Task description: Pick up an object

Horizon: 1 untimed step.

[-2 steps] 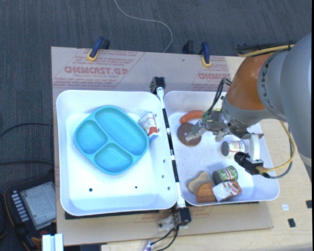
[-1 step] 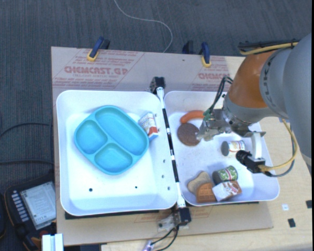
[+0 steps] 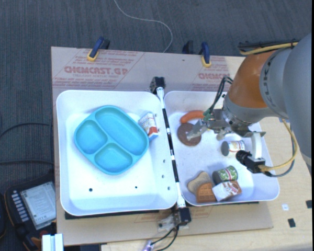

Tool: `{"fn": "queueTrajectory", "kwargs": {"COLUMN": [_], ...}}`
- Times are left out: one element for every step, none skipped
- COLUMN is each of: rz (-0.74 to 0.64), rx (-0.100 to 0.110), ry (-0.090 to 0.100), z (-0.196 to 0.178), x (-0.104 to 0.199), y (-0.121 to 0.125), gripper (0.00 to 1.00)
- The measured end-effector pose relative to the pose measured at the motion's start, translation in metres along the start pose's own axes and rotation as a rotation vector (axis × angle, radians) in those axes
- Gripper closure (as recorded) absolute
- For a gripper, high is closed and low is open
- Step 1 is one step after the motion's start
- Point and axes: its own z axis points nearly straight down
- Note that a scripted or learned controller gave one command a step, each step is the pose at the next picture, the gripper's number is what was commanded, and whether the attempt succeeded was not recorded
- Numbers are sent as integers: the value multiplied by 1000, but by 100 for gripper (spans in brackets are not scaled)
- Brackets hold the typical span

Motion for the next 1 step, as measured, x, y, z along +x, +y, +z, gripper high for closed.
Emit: {"fn": "queueTrajectory", "kwargs": {"rz": [-1], "rx": [6], "ry": [3], "z": [50], "x": [0], "y": [-13], "gripper": [0]}}
